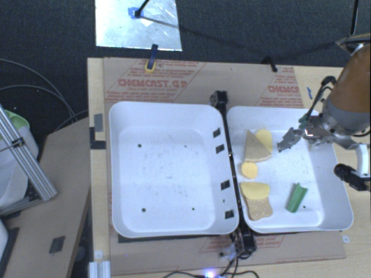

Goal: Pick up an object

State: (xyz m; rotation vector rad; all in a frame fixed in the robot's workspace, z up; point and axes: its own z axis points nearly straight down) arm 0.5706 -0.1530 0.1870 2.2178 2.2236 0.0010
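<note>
A dark grey carpeted floor [46, 33] surrounds a pale wooden bench [69, 172], on which lies a brown cardboard sheet printed with red letters [174, 83]. A square of shiny, crinkled silver foil [136, 16] sits on the carpet far up and to the left of the claw, and black cables [35, 91] loop across the floor.

Two shallow white plastic bins with rounded corners stand side by side on the cardboard, joined by a black strip with clips [229, 167]. The left bin [168, 167], well to the left of the claw, has a smooth, slightly speckled floor. The right bin [330, 213] lies under the claw.

The grey metal two-finger claw [287, 141] reaches in from the right on the grey arm with its orange band [353, 86], hovering over the right bin; its thin fingers appear slightly spread, with nothing between them.

Just left of the claw lies a tan wedge-shaped slice [255, 149], touching a pale yellow rounded piece [265, 136] behind it. Below and left of the claw is a small yellow disc [250, 170], then a yellow rounded slab [255, 189] overlapping a tan bread-shaped toy slice [259, 208]. Below the claw, slightly right, rests a green stick-shaped object [297, 197], tilted, apart from the others.
</note>
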